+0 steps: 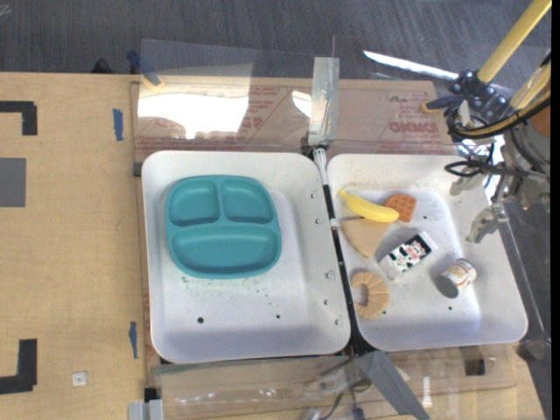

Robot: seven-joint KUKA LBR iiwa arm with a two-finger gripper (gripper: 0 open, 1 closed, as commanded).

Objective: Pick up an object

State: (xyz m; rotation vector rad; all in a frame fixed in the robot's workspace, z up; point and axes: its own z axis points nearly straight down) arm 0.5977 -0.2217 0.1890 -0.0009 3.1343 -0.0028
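Observation:
The right bin [490, 322] holds several small objects. A yellow banana [367, 207] lies at its upper left, with an orange waffle piece [402, 206] beside it. Below them are a tan wedge [363, 236] and a black-and-white box [408, 253]. A round tan ribbed piece [371, 292] rests near the bin's left wall. A small white can [457, 276] lies on its side toward the right. My gripper [488, 213] hangs over the bin's upper right part, above and right of the can, with nothing seen in it.
The left bin [166, 322] carries a teal divided plate [224, 226]. A clear plastic wall [262, 103] stands behind both bins, with a metal post [324, 99] between them. Cables and the arm [490, 112] crowd the right edge. Cardboard [61, 234] covers the bench at left.

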